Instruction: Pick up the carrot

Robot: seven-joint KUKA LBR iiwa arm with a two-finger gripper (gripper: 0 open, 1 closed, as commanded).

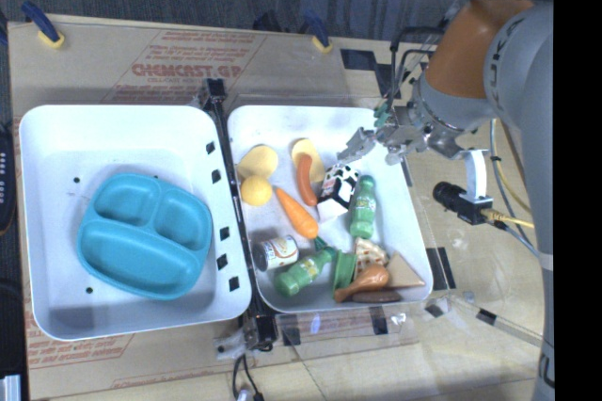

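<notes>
Carrot (297,214) lies in right bin (282,119), below-left of gripper (362,142)

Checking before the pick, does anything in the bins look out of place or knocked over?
Nothing looks damaged or spilled. The right bin is just jumbled: the green bottle and can lie on their sides beside the carrot.
</notes>
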